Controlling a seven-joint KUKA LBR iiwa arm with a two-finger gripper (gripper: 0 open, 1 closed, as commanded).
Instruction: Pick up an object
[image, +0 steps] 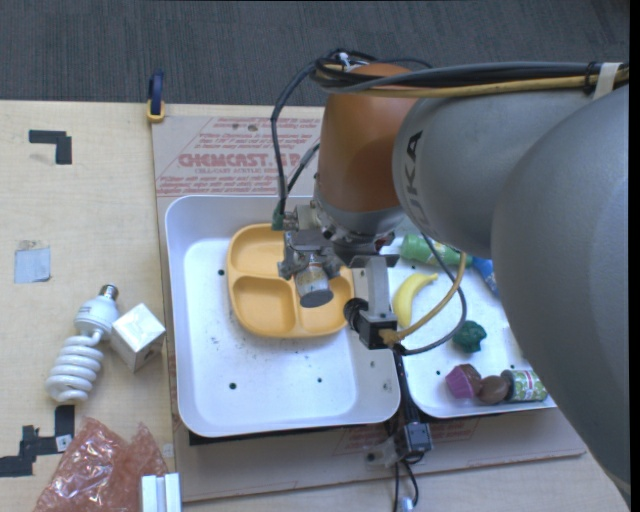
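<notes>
We see the gripper (312, 268) hanging over the left bin (195, 330), directly above the right part of the yellow divided plate (262, 285), which lies in that bin's upper half, toward its far edge and nearer its right wall than its left; the wrist hardware hides the fingers from us, so we cannot tell how far apart they stand or whether anything sits between them. We judge the plate to be the likeliest target, and it is an awkward one: it is broad, shallow and smooth, so a descent onto a flat compartment floor would give the fingers nothing to close around, and they could simply press down or skate off. A grasp on the rim or on a divider ridge could hold, but an off-centre grip may let the plate tilt and slip free on the lift. The plate's right edge lies close to the wall between the bins, so a small error sideways could put a finger on that wall instead. In the right bin (440, 400) the banana (412, 295), the green piece (469, 335) and the purple and brown items (477, 385) near its front edge lie well clear of the gripper, so we expect no disturbance there, though the dangling cable (440, 325) sweeping over that bin could snag or nudge the banana
</notes>
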